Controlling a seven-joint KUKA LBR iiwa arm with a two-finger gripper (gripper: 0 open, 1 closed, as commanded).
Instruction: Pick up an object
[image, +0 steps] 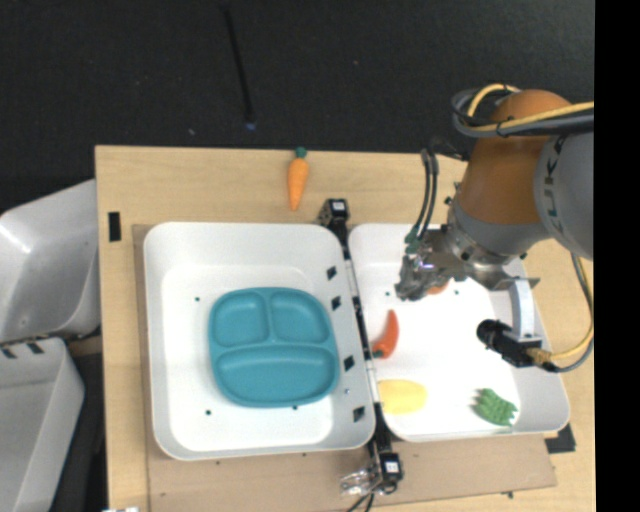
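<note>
In the right bin (455, 425) lie a red-orange chilli pepper (386, 334) by the left wall, a yellow lemon-like piece (402, 396) near the front left, and a green leafy piece (494, 406) at the front right. My gripper (415, 283) hangs over the back left part of this bin, just above and to the right of the chilli. A small orange bit (437, 287) shows beside the fingers; whether it is held is unclear.
The left bin (170, 260) bears a blue divided plate (272, 346). A toy carrot (297, 178) lies on the wooden bench (200, 175) behind the bins. A black-and-white fitting (513, 335) of the arm sits over the right bin's right side.
</note>
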